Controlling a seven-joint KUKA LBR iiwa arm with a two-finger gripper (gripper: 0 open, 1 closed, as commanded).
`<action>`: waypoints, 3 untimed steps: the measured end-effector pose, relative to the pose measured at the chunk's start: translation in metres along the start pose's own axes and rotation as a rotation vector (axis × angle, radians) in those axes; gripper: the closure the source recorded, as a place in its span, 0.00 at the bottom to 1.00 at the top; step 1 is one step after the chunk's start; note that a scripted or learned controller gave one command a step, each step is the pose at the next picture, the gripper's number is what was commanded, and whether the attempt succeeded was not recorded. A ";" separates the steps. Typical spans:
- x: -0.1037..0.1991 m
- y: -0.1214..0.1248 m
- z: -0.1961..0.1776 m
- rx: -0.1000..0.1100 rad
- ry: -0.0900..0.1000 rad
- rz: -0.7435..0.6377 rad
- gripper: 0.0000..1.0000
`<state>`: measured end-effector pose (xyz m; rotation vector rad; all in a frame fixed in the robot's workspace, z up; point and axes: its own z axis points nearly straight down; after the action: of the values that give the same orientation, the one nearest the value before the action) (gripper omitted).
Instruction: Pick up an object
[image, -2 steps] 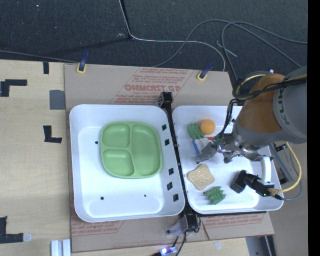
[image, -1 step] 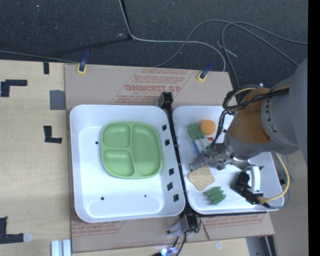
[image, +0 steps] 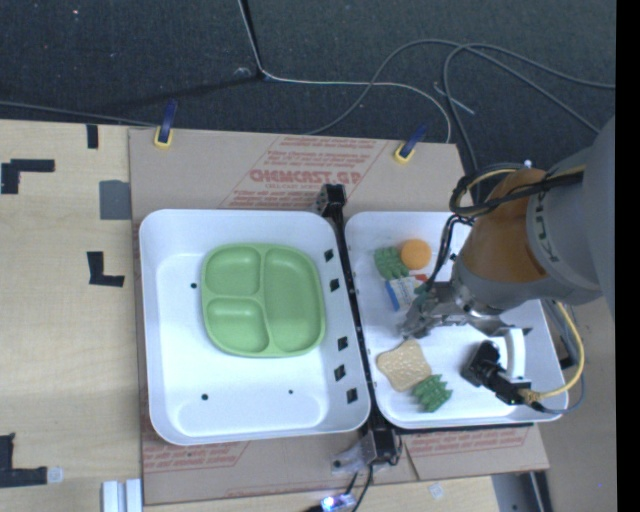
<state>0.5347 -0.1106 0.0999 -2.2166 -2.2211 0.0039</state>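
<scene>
Metal-grey and low in the right bin (image: 545, 405), the end effector (image: 428, 312) hangs over a small blue-and-white object (image: 398, 294), and I cannot tell its state. That object lies near the bin's left wall, just below a green leafy toy (image: 388, 262) and an orange ball (image: 416, 253); its long axis looks to run up and down the view, tilted slightly, though which end leads is unclear. Just below sit a tan bread-like slice (image: 404, 363) and a second green piece (image: 433, 393). The left bin (image: 165, 300) on the counter holds a green divided plate (image: 264, 300). The main risk, as I judge it, is crowding: a descent slightly off could nudge the leafy toy or slice, or pinch the thin object across its length so it slips free
</scene>
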 end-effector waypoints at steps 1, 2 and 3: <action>0.008 -0.005 -0.047 -0.006 -0.001 0.000 1.00; -0.002 -0.005 -0.103 -0.008 -0.002 0.002 1.00; -0.008 0.000 -0.147 -0.005 -0.002 0.001 1.00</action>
<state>0.5354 -0.1183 0.2469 -2.2218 -2.2229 -0.0002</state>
